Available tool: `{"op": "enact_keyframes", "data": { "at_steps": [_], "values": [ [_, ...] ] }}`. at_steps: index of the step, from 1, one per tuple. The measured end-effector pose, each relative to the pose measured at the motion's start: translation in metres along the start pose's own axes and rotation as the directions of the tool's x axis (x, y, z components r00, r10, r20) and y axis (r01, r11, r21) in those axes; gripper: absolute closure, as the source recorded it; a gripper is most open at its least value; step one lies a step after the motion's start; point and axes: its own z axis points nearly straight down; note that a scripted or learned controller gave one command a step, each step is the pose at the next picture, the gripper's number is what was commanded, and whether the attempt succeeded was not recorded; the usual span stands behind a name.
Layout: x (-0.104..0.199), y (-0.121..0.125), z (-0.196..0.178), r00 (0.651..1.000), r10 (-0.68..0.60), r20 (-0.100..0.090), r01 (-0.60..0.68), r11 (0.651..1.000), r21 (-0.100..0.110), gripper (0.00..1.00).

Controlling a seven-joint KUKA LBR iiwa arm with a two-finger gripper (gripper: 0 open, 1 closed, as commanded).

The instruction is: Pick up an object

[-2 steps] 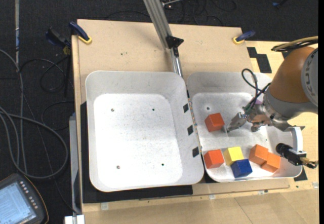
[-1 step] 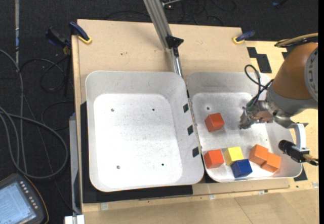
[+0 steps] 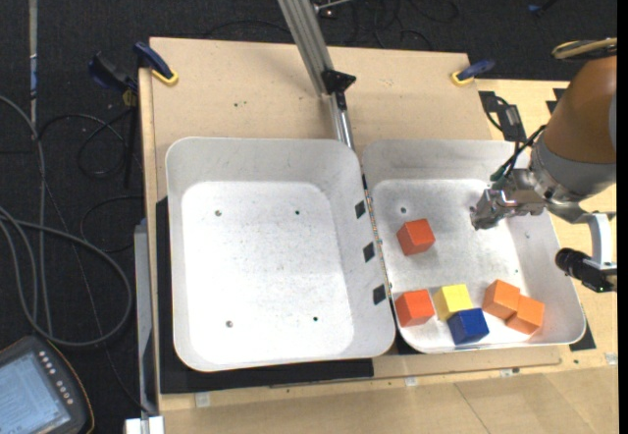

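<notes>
Gripper (image 3: 488, 213) hovers right of center over the right bin (image 3: 559, 255), can't tell its finger state, so I'd guess approach, next drop onto the lone orange block (image 3: 416, 236).

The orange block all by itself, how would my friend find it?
Look in the right white bin, the one the gripper hangs over. A bunch of blocks sits along its near edge. The lone orange block sits apart, nearer the bin's middle, touching nothing.

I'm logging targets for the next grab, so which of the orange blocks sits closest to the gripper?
The lone orange block mid-bin, left of the gripper; the other orange ones lie along the bin's near edge.
</notes>
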Motion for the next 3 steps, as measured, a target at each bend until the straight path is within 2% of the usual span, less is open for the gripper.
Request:
{"op": "enact_keyframes", "data": {
  "at_steps": [1, 2, 3],
  "values": [
    [0.0, 0.002, -0.046, 1.0, 0.0, 0.001, 0.0, 1.0, 0.0, 1.0],
    [0.055, 0.019, -0.058, 1.0, -0.005, -0.003, 0.005, 1.0, 0.003, 1.0],
    [0.101, 0.039, -0.05, 1.0, -0.004, -0.003, 0.004, 1.0, 0.005, 1.0]
  ]
}}
